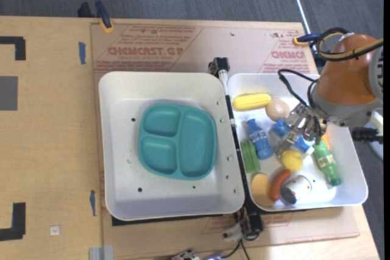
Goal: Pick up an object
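Two white bins sit side by side on the brown bench. The left bin holds a teal divided plate near its middle, with a broad margin of bare white floor between the plate and every wall.

The right bin is crowded. A yellow banana-like piece lies along the far wall, with a beige egg-shaped object just beside it. A blue bottle and a green block lie along the left wall next to the divider. Near the front wall are an orange-yellow rounded piece, a red sausage-like item and a dark-and-white object, packed close together. A green bottle lies toward the right wall, and a yellow lemon-like ball sits near the centre.

The arm reaches in from the right, its orange band above the bin's far right corner. The gripper hangs low over the middle of the right bin, among small blue pieces and right above the lemon-like ball. Its tips are lost in the clutter, so I cannot tell whether they are apart or closed on anything. What little bare floor there is lies at the front right corner.
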